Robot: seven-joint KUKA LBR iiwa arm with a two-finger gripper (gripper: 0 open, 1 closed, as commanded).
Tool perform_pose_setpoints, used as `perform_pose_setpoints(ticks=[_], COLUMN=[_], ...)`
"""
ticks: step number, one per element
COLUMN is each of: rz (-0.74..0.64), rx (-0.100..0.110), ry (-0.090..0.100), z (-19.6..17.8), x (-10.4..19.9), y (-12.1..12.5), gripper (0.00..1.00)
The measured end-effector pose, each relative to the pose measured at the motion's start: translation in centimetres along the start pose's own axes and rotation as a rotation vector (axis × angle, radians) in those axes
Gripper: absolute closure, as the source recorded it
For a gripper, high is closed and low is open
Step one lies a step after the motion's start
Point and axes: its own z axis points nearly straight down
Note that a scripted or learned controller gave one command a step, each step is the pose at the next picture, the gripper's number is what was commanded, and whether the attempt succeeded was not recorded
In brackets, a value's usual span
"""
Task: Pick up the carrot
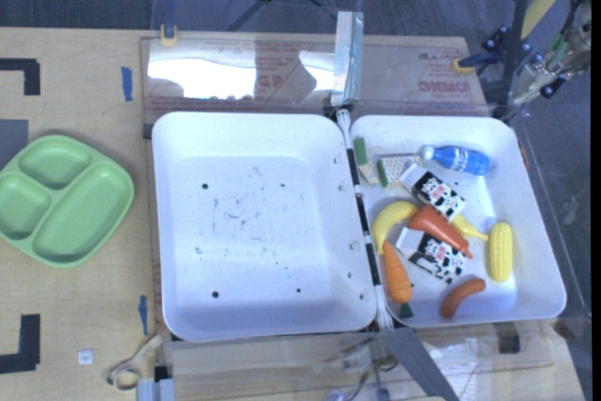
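Wooden bench (75, 315), 2 white bins (254, 155)

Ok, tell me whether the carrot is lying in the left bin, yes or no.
No, the carrot lies in the right bin, against its left wall beside the banana, not in the left bin.

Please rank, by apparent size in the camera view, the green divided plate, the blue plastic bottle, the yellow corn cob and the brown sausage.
1. Green divided plate, by far the largest.
2. Blue plastic bottle.
3. Yellow corn cob and brown sausage: they look about alike, so I would not rank them.
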Motion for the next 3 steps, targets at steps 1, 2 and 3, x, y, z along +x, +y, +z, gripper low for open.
perform_pose_setpoints(ticks=[1, 2, 3], rz=[-0.003, -0.054, -0.057], rx=[-0.004, -0.003, -0.008], ry=[-0.004, -0.003, -0.008], z=[-1.1, -5.1, -6.2], x=[0.0, 0.0, 0.0], y=[0.2, 0.2, 0.4], gripper=[1.0, 1.0, 1.0])
